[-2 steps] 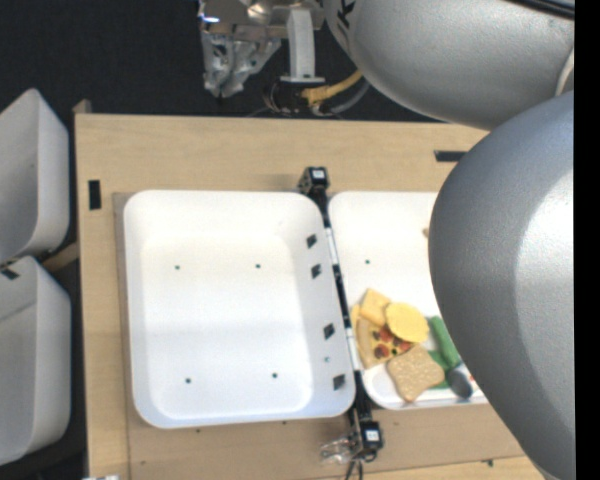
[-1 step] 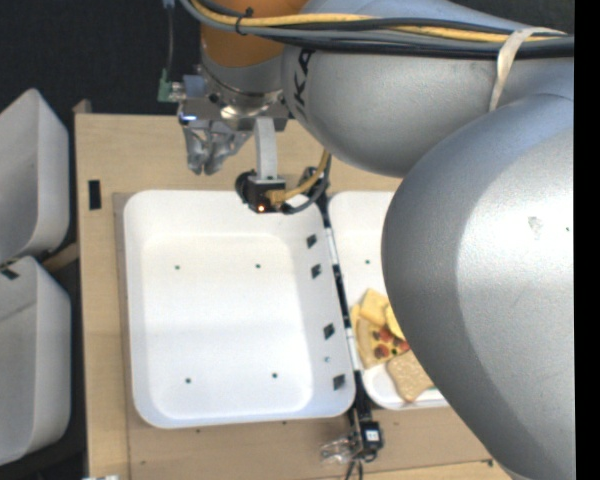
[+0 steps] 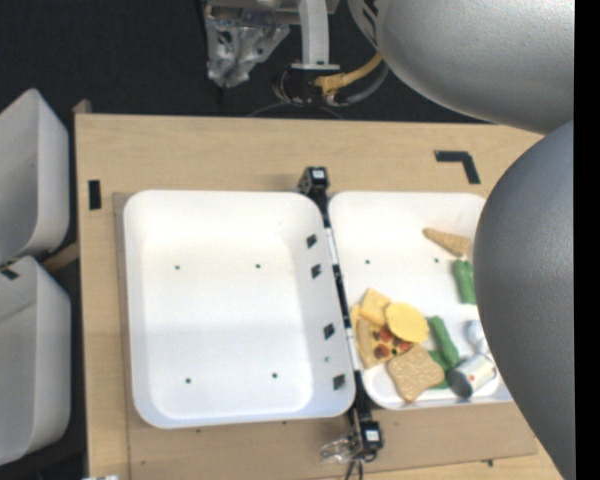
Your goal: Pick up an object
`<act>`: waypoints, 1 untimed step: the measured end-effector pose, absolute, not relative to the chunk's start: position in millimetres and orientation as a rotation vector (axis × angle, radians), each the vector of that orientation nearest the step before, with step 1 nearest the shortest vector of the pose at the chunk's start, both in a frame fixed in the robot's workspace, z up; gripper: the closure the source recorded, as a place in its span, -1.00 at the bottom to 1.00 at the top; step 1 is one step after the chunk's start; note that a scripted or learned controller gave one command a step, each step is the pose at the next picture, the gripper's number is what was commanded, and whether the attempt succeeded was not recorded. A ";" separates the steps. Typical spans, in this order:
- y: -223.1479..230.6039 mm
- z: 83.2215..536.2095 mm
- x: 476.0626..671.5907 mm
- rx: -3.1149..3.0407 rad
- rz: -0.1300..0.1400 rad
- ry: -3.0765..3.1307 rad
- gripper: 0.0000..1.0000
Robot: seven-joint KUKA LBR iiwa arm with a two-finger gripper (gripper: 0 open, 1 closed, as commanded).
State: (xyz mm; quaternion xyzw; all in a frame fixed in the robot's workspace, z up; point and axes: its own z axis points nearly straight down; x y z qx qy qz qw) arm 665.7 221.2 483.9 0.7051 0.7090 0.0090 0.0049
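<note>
The right bin (image 3: 400, 223) holds a cluster of toy foods near its front left. Among them are a yellow cheese wedge (image 3: 374, 305), a yellow disc (image 3: 407, 321), a pizza slice (image 3: 376, 344), a slice of toast (image 3: 415, 373) and a green stick (image 3: 443, 340). A white and grey cylinder (image 3: 473, 375) lies at the front. Farther back sit a tan cone (image 3: 448, 240) and a green piece (image 3: 464, 280). My gripper (image 3: 270, 33) is raised high, beyond the bench's far edge, well apart from every object. The arm's grey body (image 3: 540, 288) covers the right bin's right side.
The left bin (image 3: 220, 308) lies beside the right one, with black clips (image 3: 330, 298) along their shared edge. White blocks (image 3: 15, 268) stand off the bench's left edge. A yellow cable (image 3: 345, 80) hangs behind the bench.
</note>
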 end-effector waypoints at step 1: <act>219.7 360.1 657.9 2.225 -0.017 2.223 1.00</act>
